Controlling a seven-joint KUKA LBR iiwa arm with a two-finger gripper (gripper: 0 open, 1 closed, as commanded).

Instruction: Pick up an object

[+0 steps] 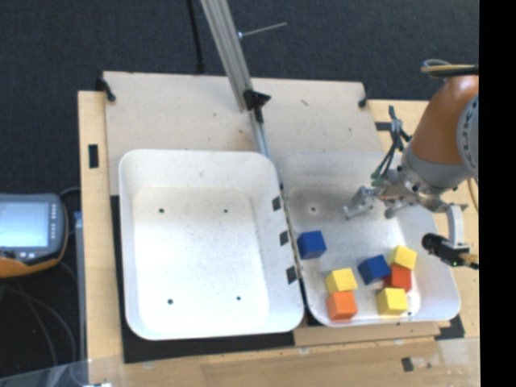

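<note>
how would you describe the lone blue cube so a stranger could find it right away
Look at the right bin of the two white bins. Along its left wall, beside the divide with the other bin, sits a blue cube. It stands apart from the cluster of yellow, orange, red and blue blocks nearer the front edge; the second blue cube is inside that cluster.

You look down from one fixed camera above the bench (93, 216), tilted at a slant, far enough off to take in both white bins: the left bin (129, 176) and the right bin (443, 301). The arm (447, 131) enters from your right.
</note>
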